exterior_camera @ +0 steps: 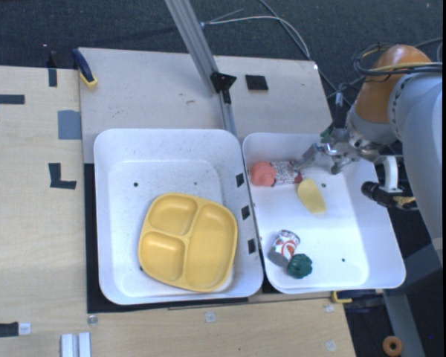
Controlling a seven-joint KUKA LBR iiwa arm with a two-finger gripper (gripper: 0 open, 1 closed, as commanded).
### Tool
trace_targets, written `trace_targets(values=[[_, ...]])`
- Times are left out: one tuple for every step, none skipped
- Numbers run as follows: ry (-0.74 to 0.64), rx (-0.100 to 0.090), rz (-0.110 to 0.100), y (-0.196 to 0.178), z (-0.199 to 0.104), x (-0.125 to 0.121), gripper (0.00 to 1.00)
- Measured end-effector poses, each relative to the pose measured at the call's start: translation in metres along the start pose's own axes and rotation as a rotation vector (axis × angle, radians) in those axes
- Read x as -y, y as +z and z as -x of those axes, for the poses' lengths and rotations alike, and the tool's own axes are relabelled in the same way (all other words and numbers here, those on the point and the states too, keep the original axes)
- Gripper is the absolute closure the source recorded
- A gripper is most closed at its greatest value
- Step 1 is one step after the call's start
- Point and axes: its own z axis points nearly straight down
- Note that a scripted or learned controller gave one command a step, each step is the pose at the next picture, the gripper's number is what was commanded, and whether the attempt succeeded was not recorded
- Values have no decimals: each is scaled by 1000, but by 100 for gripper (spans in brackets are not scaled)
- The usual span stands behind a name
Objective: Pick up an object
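The right bin (357, 229) holds several small things. An orange-red round piece (263, 173) lies at its back left, touching a crumpled red-and-white packet (286, 172). A yellow oblong piece (311, 196) lies just in front of them. Near the front are a red-and-white can (284, 245) on its side and a dark green lump (299, 265). My gripper (325, 155) hangs over the back of this bin, just right of the packet and behind the yellow piece. Nothing shows in its grasp.
The left bin (119, 199) carries a yellow divided plate (188, 242) at its front right. A slanted metal pole (197, 39) rises behind the bins. Cables run across the dark floor at the back. The grey arm (409, 117) fills the right side.
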Motion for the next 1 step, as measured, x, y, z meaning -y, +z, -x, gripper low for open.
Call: trace_targets(values=[[-2, 2, 10, -14, -1, -3, 100]])
